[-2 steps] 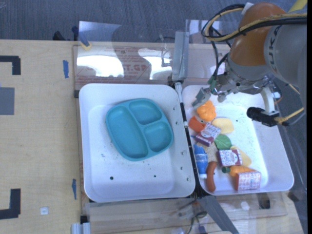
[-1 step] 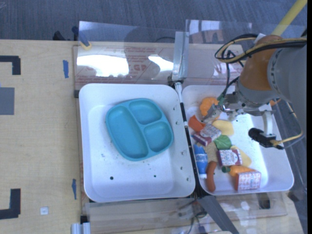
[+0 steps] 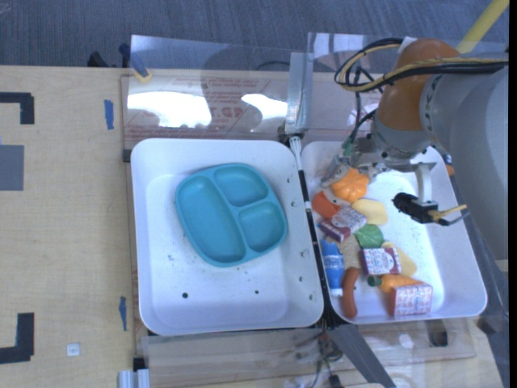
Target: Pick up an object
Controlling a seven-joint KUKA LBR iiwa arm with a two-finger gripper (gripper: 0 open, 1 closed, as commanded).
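Claw (image 3: pixel 353 162) over right bin (image 3: pixel 454 253), 11 o'clock corner; opening cannot tell, nothing seen held. Orange toy (image 3: pixel 349 187) just below: likely light, hard, rounded, slippery; pinch across middle.

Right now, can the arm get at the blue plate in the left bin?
Probably yes: the plate lies alone in the left bin, nothing over it; the arm hangs over the right bin.

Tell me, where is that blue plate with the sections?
In the camera view the blue plate lies flat near the middle of the left bin, across from the pile of toy food in the right bin.
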